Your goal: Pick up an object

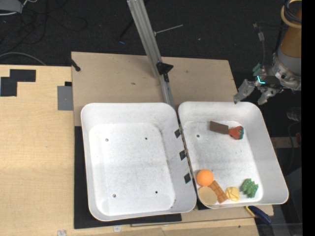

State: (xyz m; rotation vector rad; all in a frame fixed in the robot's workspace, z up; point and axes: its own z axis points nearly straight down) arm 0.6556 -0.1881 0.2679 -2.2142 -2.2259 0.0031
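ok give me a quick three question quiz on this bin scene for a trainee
1. True or false: the gripper holds the orange ball.
2. Which bin holds the green toy: A) left bin, B) right bin?
3. Fill in: the brown block lies beside a ___ toy.

Key: 1. False; the gripper hovers at the right bin's far right corner, with nothing between its fingers. 2. B. 3. red.
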